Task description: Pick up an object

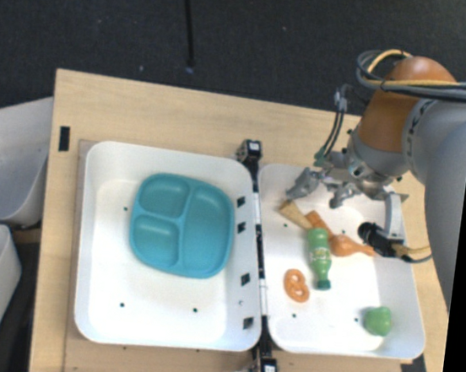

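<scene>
Bottle [319, 256] apparently just below pincer [322, 188]

Tray [183, 224] in left bin [83, 289], bottle [319, 254] in right bin [340, 344]

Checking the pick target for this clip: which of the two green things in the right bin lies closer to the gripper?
The green bottle, lying on its side mid-bin, just below the gripper. The round green object sits far off in the bin's near right corner.

Even, bright overhead light, soft shadows, mild glare on white bins [89, 307], slightly soft focus
</scene>
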